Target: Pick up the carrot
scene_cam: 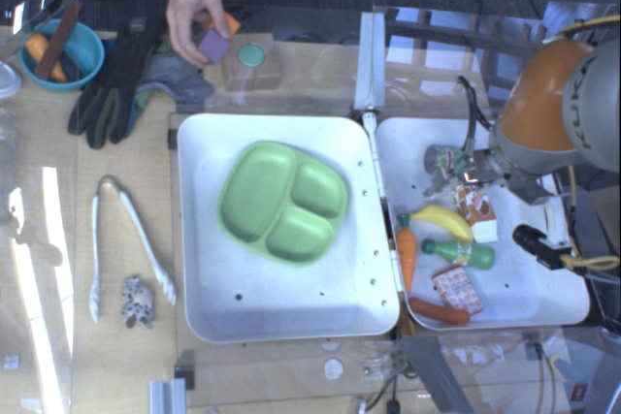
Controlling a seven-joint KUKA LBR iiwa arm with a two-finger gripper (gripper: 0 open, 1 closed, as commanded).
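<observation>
One carrot (407, 259) lies along the right bin's (572, 305) left wall, beside one banana (443, 220), one green bottle (460, 253) and two snack packs, labels unreadable. Gripper (456, 168) hovers nearby; can't tell its state.

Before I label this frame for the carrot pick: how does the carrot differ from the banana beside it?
The carrot is orange and tapered with a green top; the banana is yellow and curved. The carrot lies lengthwise along the right bin's left wall, while the banana lies crosswise nearer the middle. The carrot looks slimmer than the banana. Both rest flat in the same bin, apart from the end effector.
</observation>
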